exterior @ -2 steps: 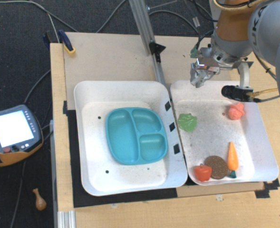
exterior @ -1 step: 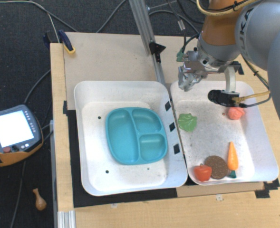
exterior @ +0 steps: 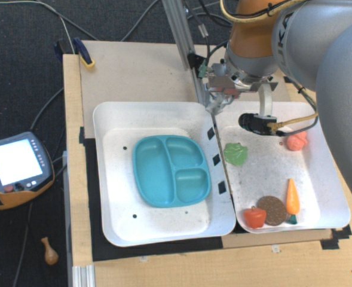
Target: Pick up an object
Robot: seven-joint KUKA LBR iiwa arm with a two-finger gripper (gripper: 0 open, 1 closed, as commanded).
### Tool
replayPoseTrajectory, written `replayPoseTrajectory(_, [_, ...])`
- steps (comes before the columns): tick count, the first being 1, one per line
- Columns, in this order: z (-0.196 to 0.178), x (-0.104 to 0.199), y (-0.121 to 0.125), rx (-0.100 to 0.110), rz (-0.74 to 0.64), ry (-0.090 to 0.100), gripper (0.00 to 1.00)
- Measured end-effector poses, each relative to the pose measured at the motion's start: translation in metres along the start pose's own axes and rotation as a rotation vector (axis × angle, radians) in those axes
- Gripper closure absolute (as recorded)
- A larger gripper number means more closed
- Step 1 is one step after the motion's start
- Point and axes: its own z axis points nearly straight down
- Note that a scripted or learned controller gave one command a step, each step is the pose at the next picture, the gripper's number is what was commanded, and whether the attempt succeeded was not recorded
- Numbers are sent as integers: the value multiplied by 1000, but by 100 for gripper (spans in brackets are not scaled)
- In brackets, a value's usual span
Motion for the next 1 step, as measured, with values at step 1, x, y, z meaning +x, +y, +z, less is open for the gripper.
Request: replayPoseTrajectory(1, [8, 46, -21, 3, 0, 0, 100])
